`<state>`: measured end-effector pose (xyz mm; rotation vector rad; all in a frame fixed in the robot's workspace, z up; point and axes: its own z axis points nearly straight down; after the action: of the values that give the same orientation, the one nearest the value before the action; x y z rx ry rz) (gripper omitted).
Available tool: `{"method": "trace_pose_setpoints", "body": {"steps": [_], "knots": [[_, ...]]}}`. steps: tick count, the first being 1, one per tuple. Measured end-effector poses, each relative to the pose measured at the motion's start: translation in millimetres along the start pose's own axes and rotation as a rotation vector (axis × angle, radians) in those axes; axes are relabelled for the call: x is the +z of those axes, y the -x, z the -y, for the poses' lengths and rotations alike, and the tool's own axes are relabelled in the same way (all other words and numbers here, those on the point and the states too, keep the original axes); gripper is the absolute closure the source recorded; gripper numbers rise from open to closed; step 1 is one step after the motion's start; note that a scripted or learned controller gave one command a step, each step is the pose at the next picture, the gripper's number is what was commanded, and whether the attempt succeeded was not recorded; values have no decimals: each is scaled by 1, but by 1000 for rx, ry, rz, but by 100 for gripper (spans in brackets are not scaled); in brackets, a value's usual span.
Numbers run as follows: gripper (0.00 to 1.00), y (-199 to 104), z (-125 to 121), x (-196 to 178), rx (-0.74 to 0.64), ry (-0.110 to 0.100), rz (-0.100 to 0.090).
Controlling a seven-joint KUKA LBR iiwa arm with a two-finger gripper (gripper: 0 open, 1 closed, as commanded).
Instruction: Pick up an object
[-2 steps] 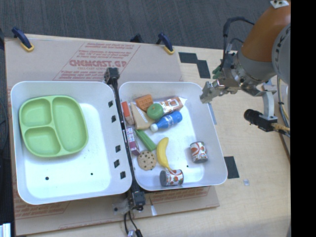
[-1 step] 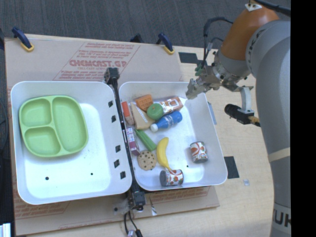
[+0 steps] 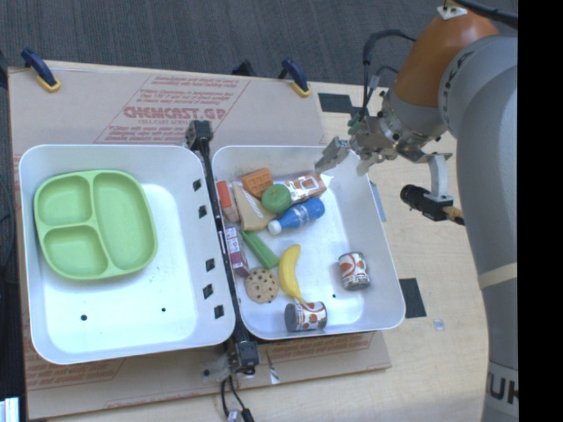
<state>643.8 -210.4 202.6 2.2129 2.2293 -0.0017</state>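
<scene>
The gripper (image 3: 345, 154) hovers over the right bin's (image 3: 380, 262) upper rim, fingers spread and holding nothing, positioned to descend on the clutter below. Nearest lie a glossy packet (image 3: 303, 184), a round green ball (image 3: 276, 197) and a blue bottle (image 3: 297, 215); a curved banana (image 3: 288, 271) and two cylindrical cans (image 3: 354, 271) rest farther down.

**Bench, board and carpet**

A dark grey carpeted floor (image 3: 176, 16) fills the top edge. The pale wooden bench (image 3: 440, 341) carries a brown cardboard sheet (image 3: 176, 104) printed in red, held at its far edge by blue-and-yellow clamps (image 3: 40, 69). Black tape patches (image 3: 412, 297) mark the bench. Light is even.
</scene>
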Motion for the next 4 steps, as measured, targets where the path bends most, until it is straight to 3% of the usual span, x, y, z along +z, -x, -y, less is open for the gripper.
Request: {"method": "trace_pose_setpoints", "body": {"steps": [1,2,3,4], "knots": [[0,-1,62,100,3,-1,-1],[100,-2,62,90,-1,-3,-2],[100,-13,49,-29,2,1,0],[100,-72,-13,-26,1,0,-2]]}}
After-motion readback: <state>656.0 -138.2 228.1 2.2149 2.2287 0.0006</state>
